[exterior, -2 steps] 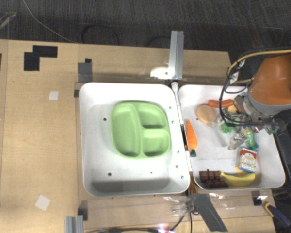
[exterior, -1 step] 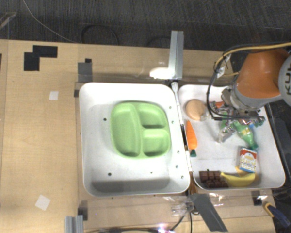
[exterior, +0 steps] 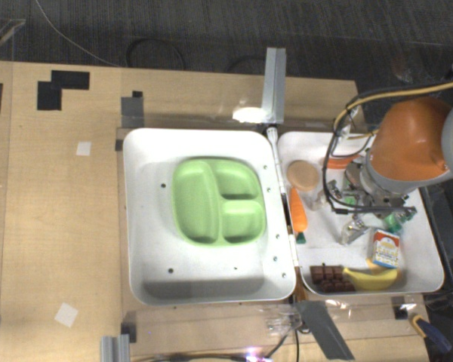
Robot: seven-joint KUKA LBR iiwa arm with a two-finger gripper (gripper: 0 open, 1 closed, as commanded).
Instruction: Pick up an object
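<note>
Arm (exterior: 408,145) over cluttered right bin (exterior: 435,256)

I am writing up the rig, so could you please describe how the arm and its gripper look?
The arm is grey with a large rounded orange band above the wrist and dark lettering on the grey shell. Black and yellow cables loop around the wrist. The gripper is a small silvery metal piece, with green parts beside it.

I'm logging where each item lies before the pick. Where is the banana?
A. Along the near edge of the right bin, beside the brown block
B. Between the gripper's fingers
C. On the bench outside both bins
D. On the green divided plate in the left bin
A: the banana lies along the right bin's near edge, next to the brown block.
</note>
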